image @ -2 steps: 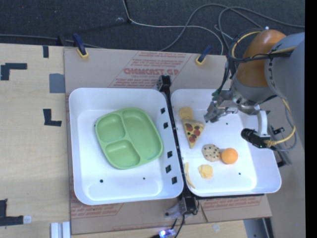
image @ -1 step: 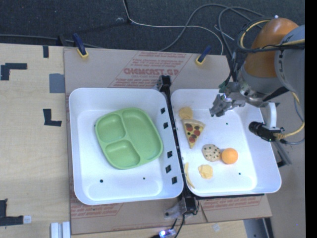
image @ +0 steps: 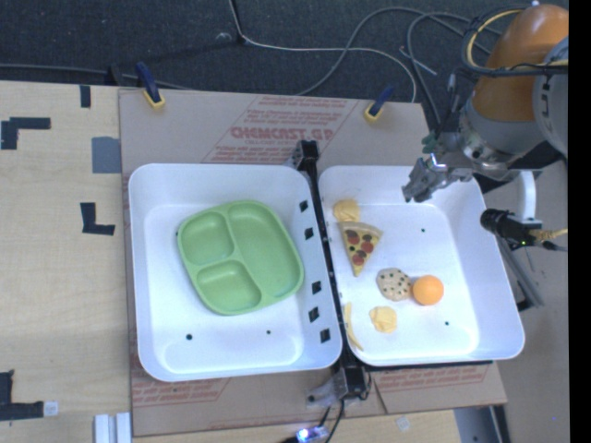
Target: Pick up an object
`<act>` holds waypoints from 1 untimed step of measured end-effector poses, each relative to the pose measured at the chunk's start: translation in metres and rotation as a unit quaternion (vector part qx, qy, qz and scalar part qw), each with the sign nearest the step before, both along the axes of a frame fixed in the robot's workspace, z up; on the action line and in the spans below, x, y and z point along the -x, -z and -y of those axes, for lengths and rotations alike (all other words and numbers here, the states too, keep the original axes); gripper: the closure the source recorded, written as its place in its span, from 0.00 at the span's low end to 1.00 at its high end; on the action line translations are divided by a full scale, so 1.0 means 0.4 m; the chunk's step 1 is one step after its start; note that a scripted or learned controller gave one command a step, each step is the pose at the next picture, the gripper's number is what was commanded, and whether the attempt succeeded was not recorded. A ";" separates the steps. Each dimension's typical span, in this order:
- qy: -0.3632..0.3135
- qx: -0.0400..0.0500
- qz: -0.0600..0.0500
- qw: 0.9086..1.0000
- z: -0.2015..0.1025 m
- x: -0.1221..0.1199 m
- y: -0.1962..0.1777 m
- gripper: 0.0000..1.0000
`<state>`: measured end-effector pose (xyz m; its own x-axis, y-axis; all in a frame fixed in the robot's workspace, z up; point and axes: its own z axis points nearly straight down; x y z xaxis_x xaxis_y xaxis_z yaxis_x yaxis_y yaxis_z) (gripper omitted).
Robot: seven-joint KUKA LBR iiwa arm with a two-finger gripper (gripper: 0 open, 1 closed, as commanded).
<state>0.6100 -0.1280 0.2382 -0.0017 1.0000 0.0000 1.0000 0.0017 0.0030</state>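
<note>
Grey gripper (image: pixel 417 188) hangs over the right bin's (image: pixel 480 335) far edge, grip unclear, so next it must drop onto the pizza slice (image: pixel 359 245).

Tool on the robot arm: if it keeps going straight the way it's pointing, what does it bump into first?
The tool points down and left over the right bin. Straight on, it probably meets the bin's bare white floor first. The small yellow piece lies further along, but depth is hard to judge.
</note>
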 end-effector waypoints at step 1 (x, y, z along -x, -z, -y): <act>-0.002 -0.001 -0.002 1.000 -0.139 -0.024 -0.002 1.00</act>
<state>0.6194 -0.0725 0.2389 -0.0067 1.0000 0.0014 1.0000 0.0067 -0.0006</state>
